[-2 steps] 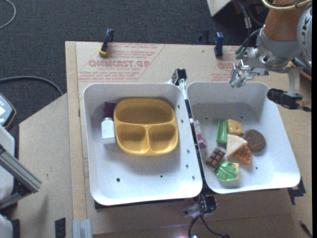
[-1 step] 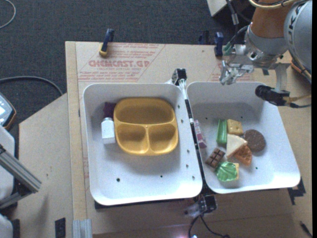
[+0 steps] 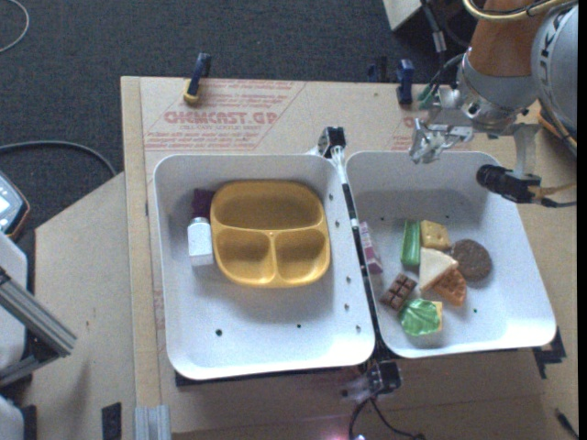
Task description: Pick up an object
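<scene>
The arm comes in from the right, orange band bright above the wrist, and the gripper (image 3: 428, 147) hangs over the far edge of the right bin (image 3: 514, 236), up near its far-left corner. From where I stand the gripper carries nothing, and I cannot tell how it is set. Everything worth grabbing sits down at the near end of that bin, well apart from the gripper: a green block (image 3: 411, 243) standing long-ways, running far to near, with a yellow cracker (image 3: 435, 236) touching its right side, a brown cookie (image 3: 471, 259) further right, a wedge of toast (image 3: 441, 277) just nearer, a chocolate piece (image 3: 399, 292) to its left and a green crinkled wrapper (image 3: 421, 317) nearest of all. So the pile lies nearer to me than the gripper and almost directly below it in the scene, barely any shift sideways. I reckon the green block is the closest candidate, and its long axis points roughly back toward the gripper. Over in the left bin (image 3: 174, 319) a yellow divided plate (image 3: 271, 232) sits with a small white bottle (image 3: 200, 241) at its left side.
</scene>
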Action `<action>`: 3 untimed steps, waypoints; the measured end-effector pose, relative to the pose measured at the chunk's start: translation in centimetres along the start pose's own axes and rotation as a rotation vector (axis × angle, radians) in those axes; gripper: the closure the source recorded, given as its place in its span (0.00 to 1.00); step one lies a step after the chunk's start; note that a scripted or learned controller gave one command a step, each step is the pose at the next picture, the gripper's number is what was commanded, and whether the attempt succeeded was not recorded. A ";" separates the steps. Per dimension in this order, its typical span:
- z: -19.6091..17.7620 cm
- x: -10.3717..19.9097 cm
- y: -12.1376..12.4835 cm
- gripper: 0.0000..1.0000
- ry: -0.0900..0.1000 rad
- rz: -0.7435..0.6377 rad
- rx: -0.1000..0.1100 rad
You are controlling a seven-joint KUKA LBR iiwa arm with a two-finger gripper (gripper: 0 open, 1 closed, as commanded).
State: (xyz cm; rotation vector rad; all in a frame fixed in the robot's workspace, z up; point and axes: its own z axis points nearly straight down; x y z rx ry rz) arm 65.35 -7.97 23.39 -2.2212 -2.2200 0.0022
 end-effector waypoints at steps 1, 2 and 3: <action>0.1 0.8 0.5 1.00 -0.001 -0.001 -0.004; 0.0 0.7 0.2 1.00 -0.001 0.000 -0.001; 0.0 -0.2 0.5 1.00 -0.002 0.000 -0.004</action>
